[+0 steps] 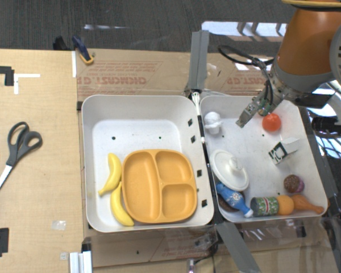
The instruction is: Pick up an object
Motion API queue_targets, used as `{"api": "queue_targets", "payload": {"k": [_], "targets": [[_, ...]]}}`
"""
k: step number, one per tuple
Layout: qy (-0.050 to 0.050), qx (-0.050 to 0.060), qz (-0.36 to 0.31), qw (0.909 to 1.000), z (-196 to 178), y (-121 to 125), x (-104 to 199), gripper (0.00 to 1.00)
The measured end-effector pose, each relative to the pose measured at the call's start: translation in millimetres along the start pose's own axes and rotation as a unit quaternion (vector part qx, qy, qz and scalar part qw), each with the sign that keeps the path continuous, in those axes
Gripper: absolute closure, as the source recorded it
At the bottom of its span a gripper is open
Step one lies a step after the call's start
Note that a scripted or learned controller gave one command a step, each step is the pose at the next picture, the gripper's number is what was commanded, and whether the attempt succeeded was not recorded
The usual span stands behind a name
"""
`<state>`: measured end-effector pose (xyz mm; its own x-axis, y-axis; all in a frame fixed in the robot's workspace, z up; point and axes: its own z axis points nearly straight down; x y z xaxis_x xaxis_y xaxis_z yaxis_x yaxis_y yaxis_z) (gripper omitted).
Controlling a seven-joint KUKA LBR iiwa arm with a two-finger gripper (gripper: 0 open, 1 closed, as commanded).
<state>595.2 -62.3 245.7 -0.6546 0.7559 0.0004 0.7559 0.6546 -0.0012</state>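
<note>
Gripper (260,109) hung over right bin (307,152), fingers spread apart, grasping nothing. Red ball (271,122) lay just beside it.

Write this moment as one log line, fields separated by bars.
gripper: open, above right bin | nearest: red ball | held: nothing | left bin: yellow divided plate, bananas

Bright, even light; soft shadows

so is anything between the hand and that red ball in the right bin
Nothing visible is. The hand hangs over the right bin just left of the red ball, with bare bin floor around it. The nearest other item, a small white box, lies below the ball.
</note>
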Motion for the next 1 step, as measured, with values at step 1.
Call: {"api": "queue_targets", "payload": {"k": [1], "targets": [[-0.002, -0.001, 0.073, 0.9973, -51.3, 22.6, -42.8, 1.0]]}}
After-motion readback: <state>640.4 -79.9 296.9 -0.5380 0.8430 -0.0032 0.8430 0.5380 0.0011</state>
